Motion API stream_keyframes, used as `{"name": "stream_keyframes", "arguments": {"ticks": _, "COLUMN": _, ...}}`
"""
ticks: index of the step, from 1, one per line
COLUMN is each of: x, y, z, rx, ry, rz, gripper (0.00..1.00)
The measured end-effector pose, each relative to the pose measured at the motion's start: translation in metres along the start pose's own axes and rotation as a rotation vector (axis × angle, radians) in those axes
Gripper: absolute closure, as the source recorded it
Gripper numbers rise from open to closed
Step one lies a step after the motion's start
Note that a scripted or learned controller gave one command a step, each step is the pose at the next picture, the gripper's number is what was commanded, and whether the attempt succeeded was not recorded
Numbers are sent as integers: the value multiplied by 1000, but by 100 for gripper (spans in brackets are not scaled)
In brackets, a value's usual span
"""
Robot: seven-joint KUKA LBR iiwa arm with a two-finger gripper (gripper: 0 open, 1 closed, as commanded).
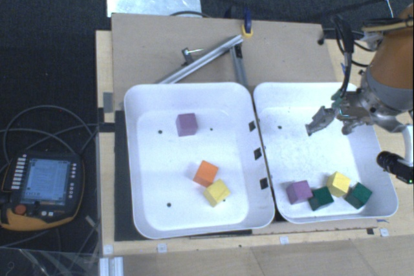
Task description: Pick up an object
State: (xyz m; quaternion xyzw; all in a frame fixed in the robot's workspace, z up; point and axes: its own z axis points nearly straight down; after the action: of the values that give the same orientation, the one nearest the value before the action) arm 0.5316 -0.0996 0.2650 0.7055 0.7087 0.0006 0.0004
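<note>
The worktop (284, 48) carries two shallow white bins, and the arm (394, 68) comes in from the right over the right bin (284, 203), so the biggest risk is the arm or wrist clipping that bin's far rim or wall on a low descent. The jaws (336, 119) stand spread apart with nothing between them, hovering above the bare upper floor of the right bin, well apart from any block. The candidates there sit crowded along the near edge: a purple block (299, 191), a dark green block (320, 198) touching or just beside it, a yellow block (337, 183) and another green block (358, 194). Packed so tightly, a finger would likely land on a neighbour, push the cluster against the wall, or catch two blocks at once. In the left bin (149, 203), the orange block (206, 172) and yellow block (217, 192) also touch, with the same hazard; the lone purple block (187, 124) looks safest, though farthest to reach.
</note>
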Motion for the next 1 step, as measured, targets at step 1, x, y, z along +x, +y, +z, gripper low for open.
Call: {"name": "stream_keyframes", "arguments": {"ticks": 1, "x": 0, "y": 0, "z": 0, "rx": -1, "ry": 0, "rz": 2, "gripper": 0}}
